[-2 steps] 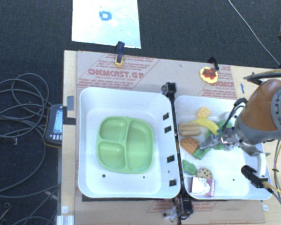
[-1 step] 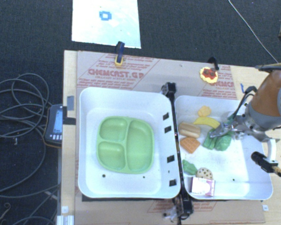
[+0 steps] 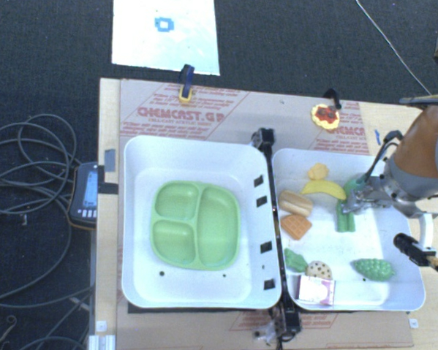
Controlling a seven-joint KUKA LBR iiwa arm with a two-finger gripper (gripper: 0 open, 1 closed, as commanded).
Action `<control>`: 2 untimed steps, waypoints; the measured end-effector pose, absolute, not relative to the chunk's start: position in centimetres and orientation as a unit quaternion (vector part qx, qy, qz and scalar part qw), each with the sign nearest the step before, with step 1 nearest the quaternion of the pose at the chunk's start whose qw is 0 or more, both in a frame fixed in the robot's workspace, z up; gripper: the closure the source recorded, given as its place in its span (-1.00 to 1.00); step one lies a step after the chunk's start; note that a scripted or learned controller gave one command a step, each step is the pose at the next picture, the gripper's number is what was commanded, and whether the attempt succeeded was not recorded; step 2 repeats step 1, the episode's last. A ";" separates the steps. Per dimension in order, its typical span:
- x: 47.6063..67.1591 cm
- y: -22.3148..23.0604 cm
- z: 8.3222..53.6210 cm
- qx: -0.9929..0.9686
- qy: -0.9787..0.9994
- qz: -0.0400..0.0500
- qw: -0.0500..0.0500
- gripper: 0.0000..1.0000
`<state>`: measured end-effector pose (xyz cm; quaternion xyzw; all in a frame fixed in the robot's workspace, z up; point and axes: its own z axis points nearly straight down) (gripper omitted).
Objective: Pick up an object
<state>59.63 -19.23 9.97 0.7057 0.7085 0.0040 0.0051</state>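
Pink-and-white box (image 3: pixel 316 290) at right bin's (image 3: pixel 406 299) front edge, fingers (image 3: pixel 351 200) clenched on green stick (image 3: pixel 346 217)

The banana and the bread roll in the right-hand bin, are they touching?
Cannot tell. In the camera view the banana lies just above and right of the bread roll; their edges nearly meet, but neither contact nor a gap shows plainly.

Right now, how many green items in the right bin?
3. A green stick under the gripper, a bumpy green piece near the front right, a leafy green piece front left by the cookie. The arm may hide more.
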 end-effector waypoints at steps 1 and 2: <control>56.9 -14.5 21.3 0.704 0.710 0.003 0.003 1.00; 56.9 -14.5 21.3 0.704 0.710 0.003 0.003 1.00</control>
